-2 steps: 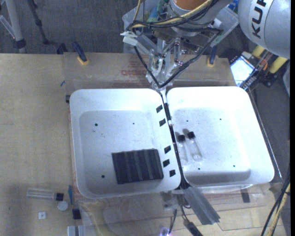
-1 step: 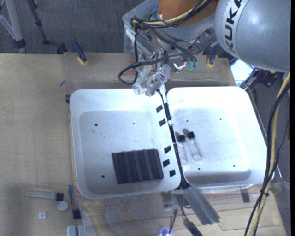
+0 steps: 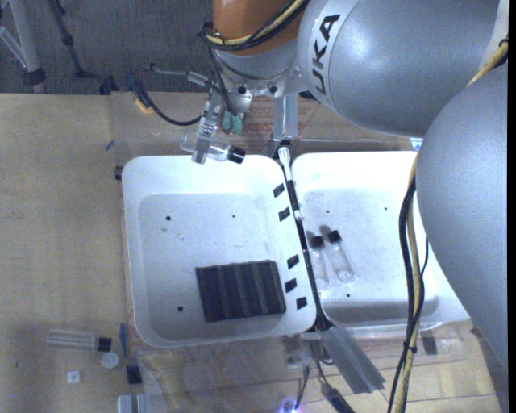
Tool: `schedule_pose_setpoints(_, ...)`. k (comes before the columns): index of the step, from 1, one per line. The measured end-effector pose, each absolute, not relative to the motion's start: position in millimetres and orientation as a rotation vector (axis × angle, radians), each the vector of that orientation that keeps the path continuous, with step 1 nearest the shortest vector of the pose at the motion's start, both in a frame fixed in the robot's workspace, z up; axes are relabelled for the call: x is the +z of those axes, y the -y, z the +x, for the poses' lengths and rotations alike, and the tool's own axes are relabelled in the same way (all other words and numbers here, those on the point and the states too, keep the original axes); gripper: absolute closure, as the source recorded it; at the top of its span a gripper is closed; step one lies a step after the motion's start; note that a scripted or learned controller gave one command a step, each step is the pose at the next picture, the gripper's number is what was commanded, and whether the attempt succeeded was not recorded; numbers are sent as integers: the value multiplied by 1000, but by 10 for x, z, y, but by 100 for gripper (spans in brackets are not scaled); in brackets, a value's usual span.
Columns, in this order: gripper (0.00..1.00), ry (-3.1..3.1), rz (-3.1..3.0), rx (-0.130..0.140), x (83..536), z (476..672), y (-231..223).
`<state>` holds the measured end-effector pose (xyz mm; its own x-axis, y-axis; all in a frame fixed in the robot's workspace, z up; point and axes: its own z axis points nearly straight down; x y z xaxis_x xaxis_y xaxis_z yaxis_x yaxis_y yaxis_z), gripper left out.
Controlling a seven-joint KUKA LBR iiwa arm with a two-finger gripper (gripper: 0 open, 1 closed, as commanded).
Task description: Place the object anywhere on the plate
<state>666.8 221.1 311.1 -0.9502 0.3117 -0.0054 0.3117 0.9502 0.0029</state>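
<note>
Two clear tubes with black caps lie off the plate, to its right in the view and a little farther back. The nearer tube [image 3: 322, 260] and the farther tube [image 3: 340, 256] lie side by side, almost parallel, with their caps pointing away from the plate's front edge. They rest on the floor of the right bin [image 3: 363, 163]. That bin's inner wall stands between them and the plate.

The plate [image 3: 240, 291] is a dark, ribbed rectangle. It lies flat in the front part of the left bin [image 3: 129, 242], turned slightly out of square with the bin walls. Nothing rests on it.

A row of small black tabs [image 3: 291, 285] runs along the bin rim just right of the plate and carries on toward the back.

The gripper [image 3: 218, 129] hangs well behind the plate, over the left bin's rear rim and slightly left of the plate's middle. It cannot be told from this angle whether it is open or closed, or whether it holds anything. The grey arm [image 3: 379, 56] with its orange band [image 3: 242, 20] rises behind and to the right of the plate.

On the wooden bench [image 3: 56, 202], in front of the plate and to its left, lies a loose tube [image 3: 74, 339] among a few small bits.
</note>
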Motion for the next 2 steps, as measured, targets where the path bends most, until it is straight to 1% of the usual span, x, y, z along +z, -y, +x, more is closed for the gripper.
schedule_pose_setpoints(1, 100, -2778, 1458, 4, 3811, 6550, -2199)
schedule_pose_setpoints(2, 100, -2912, 1184, -2, 4354, 5804, -1581)
